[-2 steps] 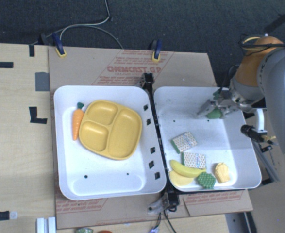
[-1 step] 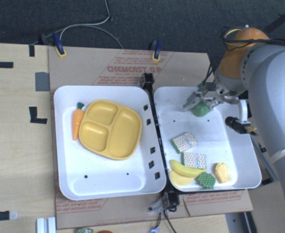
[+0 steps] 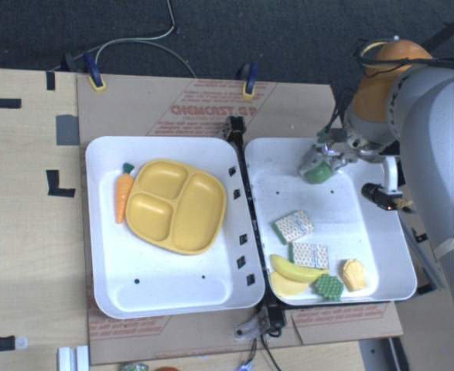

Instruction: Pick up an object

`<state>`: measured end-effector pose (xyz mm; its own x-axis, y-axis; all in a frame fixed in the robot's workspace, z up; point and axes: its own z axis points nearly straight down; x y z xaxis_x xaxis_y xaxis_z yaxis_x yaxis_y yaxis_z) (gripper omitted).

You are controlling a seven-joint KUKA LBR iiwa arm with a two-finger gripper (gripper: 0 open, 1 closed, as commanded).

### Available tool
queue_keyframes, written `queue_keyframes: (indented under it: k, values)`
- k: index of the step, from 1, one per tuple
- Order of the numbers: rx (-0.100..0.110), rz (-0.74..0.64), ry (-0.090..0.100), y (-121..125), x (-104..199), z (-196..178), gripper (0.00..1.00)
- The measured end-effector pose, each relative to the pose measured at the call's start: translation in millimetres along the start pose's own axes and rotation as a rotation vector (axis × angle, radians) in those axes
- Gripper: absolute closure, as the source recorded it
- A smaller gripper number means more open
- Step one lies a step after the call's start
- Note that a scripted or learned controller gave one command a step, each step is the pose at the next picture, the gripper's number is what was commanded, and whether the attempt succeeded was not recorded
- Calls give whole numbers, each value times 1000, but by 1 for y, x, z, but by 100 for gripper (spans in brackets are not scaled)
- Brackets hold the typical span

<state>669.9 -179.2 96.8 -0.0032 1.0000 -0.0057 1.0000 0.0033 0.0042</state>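
In the upper part of the right bin (image 3: 381,238), my gripper (image 3: 319,168) points down and to the left. It is shut on a small green object (image 3: 317,175), which shows between the grey fingers at their tips, just over the bin floor. The grey arm with its orange band (image 3: 389,76) comes in from the right edge. Other loose objects lie in the same bin: two patterned blocks (image 3: 294,226) (image 3: 310,254), a banana (image 3: 295,270), a green textured piece (image 3: 329,286) and a small yellow piece (image 3: 353,273), all nearer the front.
The left bin (image 3: 103,230) holds a yellow divided plate (image 3: 175,205) with a toy carrot (image 3: 122,194) beside its left rim. A dark divider (image 3: 244,207) runs between the bins. Clamps (image 3: 249,79) and a cable (image 3: 165,22) sit at the back.
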Motion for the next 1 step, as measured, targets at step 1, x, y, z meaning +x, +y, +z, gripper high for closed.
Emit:
queue_keyframes:
  k: [1]
  values:
    - [3,0,6,-1,72,-53,100]
